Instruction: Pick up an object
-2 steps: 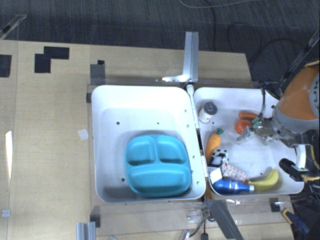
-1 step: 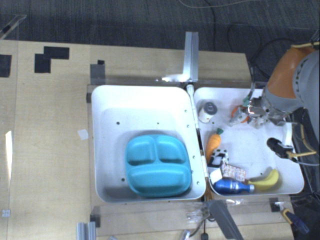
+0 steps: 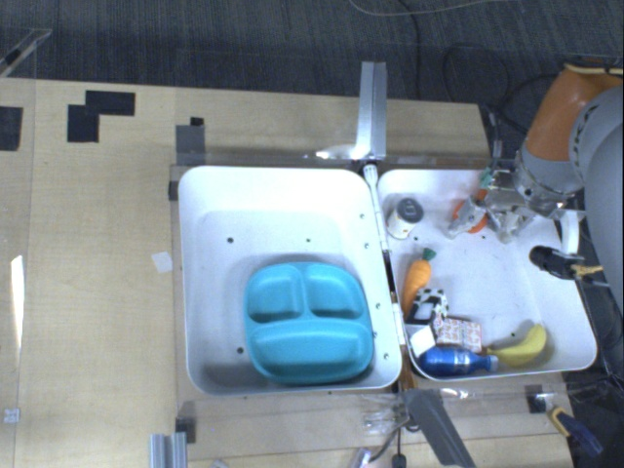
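Observation:
My gripper (image 3: 483, 224) is low over the back of the right bin (image 3: 507, 291), reaching in from the right. Its fingers (image 3: 457, 225) are open and point down at the bin floor. A small orange-red piece (image 3: 472, 216) lies between them, close to the left finger, and I cannot tell if it is touched. Other objects in this bin are a carrot (image 3: 417, 276), a banana (image 3: 522, 344), a blue bottle (image 3: 454, 362), a patterned packet (image 3: 457, 333) and a black-and-white toy (image 3: 426, 305).
A white round thing with a grey top (image 3: 403, 213) sits at the right bin's back left corner. The left bin (image 3: 224, 213) holds a blue divided plate (image 3: 307, 322). A metal divider (image 3: 380, 252) runs between the bins.

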`<state>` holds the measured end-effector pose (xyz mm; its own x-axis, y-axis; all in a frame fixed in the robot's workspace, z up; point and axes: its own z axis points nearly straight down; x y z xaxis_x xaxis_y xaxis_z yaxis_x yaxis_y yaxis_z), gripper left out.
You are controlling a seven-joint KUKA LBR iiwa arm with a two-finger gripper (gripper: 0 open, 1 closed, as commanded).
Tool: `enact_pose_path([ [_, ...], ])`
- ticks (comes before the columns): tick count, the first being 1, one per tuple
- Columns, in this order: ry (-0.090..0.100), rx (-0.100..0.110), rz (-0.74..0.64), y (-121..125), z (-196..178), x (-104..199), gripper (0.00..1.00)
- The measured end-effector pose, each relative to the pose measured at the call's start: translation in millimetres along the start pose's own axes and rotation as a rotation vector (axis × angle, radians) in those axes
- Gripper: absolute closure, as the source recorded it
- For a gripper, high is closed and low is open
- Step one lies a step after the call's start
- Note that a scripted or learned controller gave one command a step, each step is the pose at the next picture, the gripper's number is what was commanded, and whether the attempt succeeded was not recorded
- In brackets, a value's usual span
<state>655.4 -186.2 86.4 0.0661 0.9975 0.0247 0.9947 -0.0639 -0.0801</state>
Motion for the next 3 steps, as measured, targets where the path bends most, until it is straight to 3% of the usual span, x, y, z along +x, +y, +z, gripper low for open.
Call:
enact_pose_path([
  [1,-0.013,-0.055,-0.029,-17,1,-6,0.00],
  [2,-0.017,-0.055,-0.034,-18,-10,-7,1.00],
  [3,-0.019,-0.058,-0.039,-17,-22,-5,1.00],
])
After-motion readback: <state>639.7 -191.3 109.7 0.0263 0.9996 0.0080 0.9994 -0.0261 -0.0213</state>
